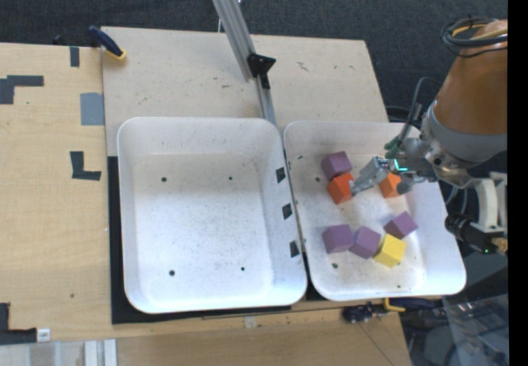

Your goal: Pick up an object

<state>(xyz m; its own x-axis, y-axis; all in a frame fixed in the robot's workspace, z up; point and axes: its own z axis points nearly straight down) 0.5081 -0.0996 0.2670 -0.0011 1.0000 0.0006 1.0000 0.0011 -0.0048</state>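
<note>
A: Colours, quick. Bins?

B: Both white. Left bin [202,216] w/ dark speckling on the floor plus a few black dots. Right bin [429,274] white too, lighter speckles.

A: Blocks?

B: Four purple: one up top [336,165], two low together [337,237] and [365,242], one further right [400,225]. Two orange: [340,189] and [390,184]. One yellow [390,251].

A: Arm?

B: Arm [472,100] orange on top, grey below. Gripper [363,182] grey metal, small teal-green spot just behind it.

A: Bench?

B: Bench [49,158] light wood grain w/ grey and black tape marks. Board [198,76] behind the bins pale beige. Clamp [107,42] blue w/ yellow tip. Silver rail [227,2], black bracket.
</note>
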